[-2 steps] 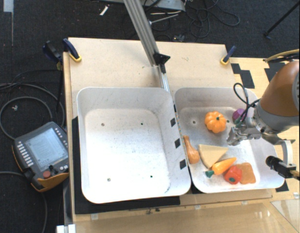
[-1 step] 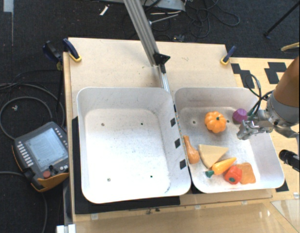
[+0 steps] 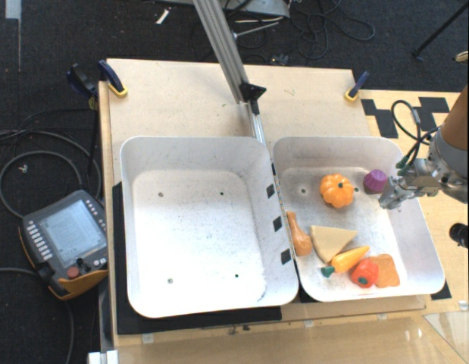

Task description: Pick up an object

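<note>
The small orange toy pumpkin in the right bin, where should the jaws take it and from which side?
Probably from straight above, across the round body of the small orange toy pumpkin. It sits alone on the right white bin floor, with free space on every side.

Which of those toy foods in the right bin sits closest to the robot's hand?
The small purple piece, just left of the hand. The orange pumpkin lies farther left, and the other foods sit lower in the bin.

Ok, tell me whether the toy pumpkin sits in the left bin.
No. The toy pumpkin sits in the right bin, next to a purple piece and above a pale wedge.
</note>
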Action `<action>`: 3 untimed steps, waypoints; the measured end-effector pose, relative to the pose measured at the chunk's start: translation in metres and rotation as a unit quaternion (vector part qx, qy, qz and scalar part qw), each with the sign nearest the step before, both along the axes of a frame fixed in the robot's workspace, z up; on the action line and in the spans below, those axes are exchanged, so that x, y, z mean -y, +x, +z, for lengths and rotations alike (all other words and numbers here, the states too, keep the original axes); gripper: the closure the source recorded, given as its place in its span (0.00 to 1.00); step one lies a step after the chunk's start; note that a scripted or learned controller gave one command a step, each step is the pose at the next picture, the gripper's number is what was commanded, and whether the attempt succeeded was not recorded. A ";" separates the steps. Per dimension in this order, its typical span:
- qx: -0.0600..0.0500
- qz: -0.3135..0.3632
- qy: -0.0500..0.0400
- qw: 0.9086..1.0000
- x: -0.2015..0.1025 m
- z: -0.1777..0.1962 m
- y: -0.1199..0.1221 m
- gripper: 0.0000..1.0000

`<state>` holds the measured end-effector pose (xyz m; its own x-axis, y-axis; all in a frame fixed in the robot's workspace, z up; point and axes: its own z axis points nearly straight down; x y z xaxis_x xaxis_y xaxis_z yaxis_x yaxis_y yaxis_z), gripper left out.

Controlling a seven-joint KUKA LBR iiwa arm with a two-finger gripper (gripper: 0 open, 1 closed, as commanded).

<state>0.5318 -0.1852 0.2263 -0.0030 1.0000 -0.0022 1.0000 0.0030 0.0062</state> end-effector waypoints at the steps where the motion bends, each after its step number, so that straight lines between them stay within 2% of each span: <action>1: 0.000 0.000 0.000 1.000 0.000 0.046 0.002 1.00; 2: -0.002 0.002 0.002 1.000 -0.055 0.051 0.008 1.00; 3: -0.004 0.002 0.002 1.000 -0.103 0.036 0.010 1.00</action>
<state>0.5422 -0.0822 0.2621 -0.0065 1.0000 0.0015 1.0000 0.0065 -0.0012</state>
